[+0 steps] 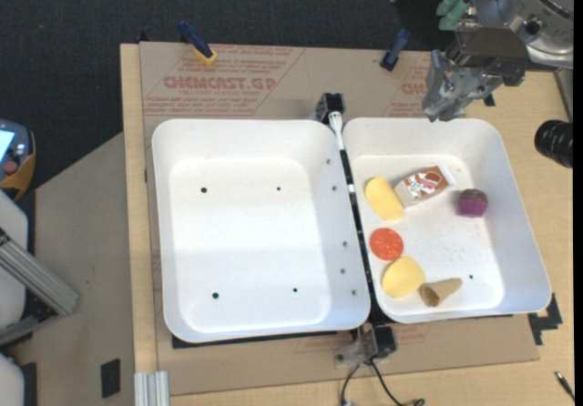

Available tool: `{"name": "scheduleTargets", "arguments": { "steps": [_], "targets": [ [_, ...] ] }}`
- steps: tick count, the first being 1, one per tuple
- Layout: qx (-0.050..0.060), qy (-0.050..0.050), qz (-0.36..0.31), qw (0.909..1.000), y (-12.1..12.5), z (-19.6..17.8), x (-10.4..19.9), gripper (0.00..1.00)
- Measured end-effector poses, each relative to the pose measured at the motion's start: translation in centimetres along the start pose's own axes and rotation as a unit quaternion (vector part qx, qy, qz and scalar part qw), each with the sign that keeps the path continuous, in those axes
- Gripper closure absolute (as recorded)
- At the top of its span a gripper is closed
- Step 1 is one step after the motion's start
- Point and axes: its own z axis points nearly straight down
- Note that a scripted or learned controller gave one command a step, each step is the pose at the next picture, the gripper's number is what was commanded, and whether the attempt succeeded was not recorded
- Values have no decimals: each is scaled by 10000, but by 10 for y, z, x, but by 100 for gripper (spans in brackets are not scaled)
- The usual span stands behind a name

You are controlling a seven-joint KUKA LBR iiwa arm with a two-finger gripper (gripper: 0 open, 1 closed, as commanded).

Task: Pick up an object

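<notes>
Gripper (444, 108) above right bin's (519, 240) far rim (nothing held)

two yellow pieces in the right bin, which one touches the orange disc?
Both yellow pieces sit close; the lower, rounder one overlaps the orange disc's bottom edge. The upper oblong one sits just above it, beside the red-and-white packet.

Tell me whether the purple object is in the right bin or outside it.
In. The purple object lies on the right bin's floor near its right wall, apart from the wrapped snack.

Pincer (444, 109) aloft, pointing down
</notes>
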Motion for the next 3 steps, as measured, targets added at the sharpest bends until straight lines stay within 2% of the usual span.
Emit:
{"name": "scheduleTargets", "arguments": {
  "steps": [1, 2, 3],
  "targets": [
    [-5, -2, -2, 10000, 1, 0, -106, 100],
    [77, 8, -38, 10000, 0, 153, -117, 100],
    [-112, -4, -80, 9999, 95, 4, -91, 100]
  ]
}}
